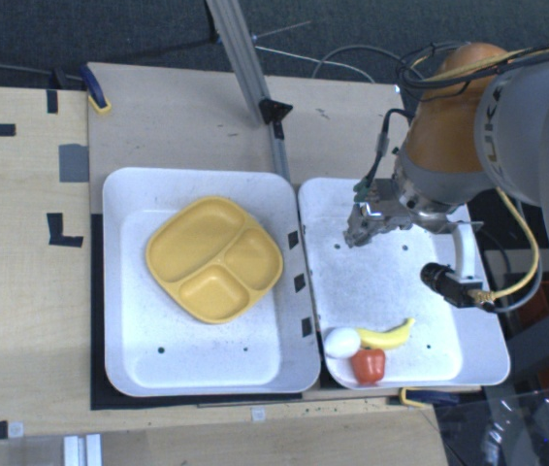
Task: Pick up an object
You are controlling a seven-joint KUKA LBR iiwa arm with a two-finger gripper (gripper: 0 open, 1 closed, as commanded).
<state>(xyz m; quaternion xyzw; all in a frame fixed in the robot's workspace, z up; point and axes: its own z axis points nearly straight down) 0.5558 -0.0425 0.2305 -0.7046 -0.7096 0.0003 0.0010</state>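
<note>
tray [214, 258]: yellow
banana [388, 335]: yellow
egg [342, 342]: white
pepper [369, 364]: red
bins [124, 289]: white, dark-speckled
arm band [449, 115]: orange

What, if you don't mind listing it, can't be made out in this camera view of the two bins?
- Gripper: its fingertips look small and blurred over the right bin, so open or shut is unclear.
- Red object: too small to identify; it sits touching the egg and banana.
- Arm: cut off by the right edge.
- Yellow plate: what lies beneath it is hidden.
</note>
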